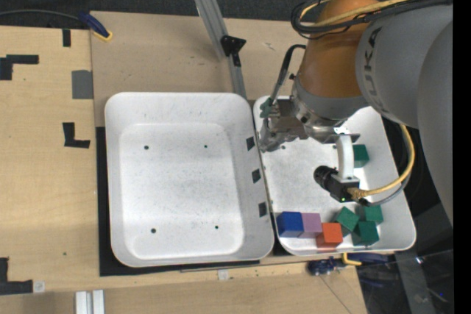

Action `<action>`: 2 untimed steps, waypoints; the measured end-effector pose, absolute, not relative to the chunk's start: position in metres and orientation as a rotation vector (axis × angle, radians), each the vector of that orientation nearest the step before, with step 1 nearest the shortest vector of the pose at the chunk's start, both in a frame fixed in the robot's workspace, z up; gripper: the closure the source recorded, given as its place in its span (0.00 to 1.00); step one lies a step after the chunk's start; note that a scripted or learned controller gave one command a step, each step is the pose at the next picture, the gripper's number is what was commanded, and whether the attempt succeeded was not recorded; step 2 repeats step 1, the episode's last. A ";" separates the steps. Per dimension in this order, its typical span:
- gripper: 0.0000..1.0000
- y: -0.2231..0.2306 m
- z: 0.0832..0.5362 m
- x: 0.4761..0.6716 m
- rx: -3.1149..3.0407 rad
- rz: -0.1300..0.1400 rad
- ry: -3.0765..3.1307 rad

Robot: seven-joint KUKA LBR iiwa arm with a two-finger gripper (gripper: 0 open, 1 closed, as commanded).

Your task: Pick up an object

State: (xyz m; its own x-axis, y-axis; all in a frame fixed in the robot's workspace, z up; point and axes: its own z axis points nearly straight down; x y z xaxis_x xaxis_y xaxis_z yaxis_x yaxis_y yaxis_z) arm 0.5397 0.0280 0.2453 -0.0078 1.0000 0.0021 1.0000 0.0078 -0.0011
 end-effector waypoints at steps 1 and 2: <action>1.00 0.080 0.229 0.540 -2.212 0.004 -2.226; 1.00 0.080 0.229 0.540 -2.212 0.004 -2.226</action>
